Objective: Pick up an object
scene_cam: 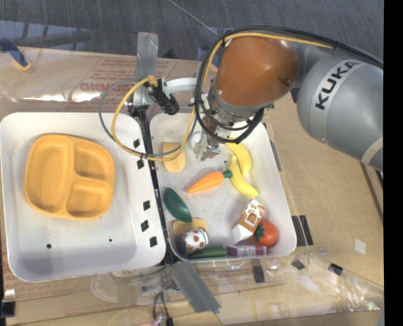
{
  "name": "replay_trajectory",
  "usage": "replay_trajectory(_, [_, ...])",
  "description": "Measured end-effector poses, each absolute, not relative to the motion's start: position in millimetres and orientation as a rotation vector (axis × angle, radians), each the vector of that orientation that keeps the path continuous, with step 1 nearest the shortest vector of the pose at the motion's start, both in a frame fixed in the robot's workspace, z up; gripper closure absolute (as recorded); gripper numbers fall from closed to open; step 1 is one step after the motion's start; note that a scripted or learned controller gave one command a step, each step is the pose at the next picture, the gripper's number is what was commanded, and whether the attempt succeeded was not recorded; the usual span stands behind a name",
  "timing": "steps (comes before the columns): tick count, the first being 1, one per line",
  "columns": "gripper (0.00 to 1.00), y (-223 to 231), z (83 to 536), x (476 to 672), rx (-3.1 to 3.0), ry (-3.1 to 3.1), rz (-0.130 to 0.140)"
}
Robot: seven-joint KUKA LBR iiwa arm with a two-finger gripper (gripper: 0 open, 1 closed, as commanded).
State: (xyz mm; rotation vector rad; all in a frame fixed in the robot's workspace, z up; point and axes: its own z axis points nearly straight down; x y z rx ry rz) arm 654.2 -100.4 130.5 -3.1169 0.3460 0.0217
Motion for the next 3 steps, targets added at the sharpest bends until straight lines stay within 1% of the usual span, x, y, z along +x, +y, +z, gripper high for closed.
replay_trajectory(1, [1.0, -181.5, 290.3, 658.3, -3.124, 0.314, -0.023])
replay_trajectory(2, [1.0, -86.9, 236.9, 602.1, -3.119, 0.346, 0.012])
replay_trajectory(3, [1.0, -135.5, 324.6, 653.0, -3.117, 0.369, -0.011])
